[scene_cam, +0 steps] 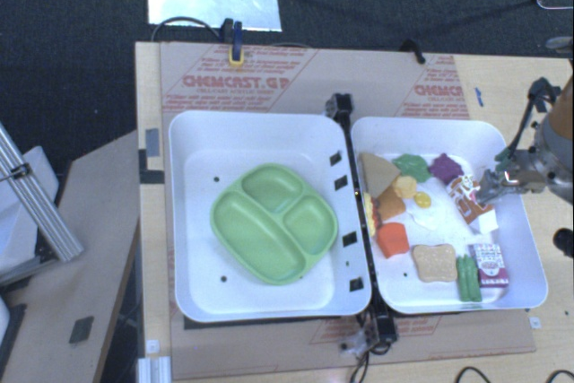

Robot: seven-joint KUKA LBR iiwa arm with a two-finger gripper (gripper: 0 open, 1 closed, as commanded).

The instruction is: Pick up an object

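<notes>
Gripper (pixel 491 184) metallic, over right bin's (pixel 529 282) right side; fingers' state cannot tell. Carton (pixel 466 196), red-white printed box, just left of gripper tip, possibly touching. Purple lumpy toy (pixel 446 167) up-left of gripper; green leafy one (pixel 412 164) and tan wedge (pixel 377 171) further left. Fried egg (pixel 425 209), flat, white, left-below. Orange cube (pixel 392 239), toast slice (pixel 435 261), green stick (pixel 467 278), small printed box (pixel 489 265) below gripper. Left bin (pixel 193 157), glossy white plastic, far left, bears green three-section plate (pixel 273 222).
</notes>
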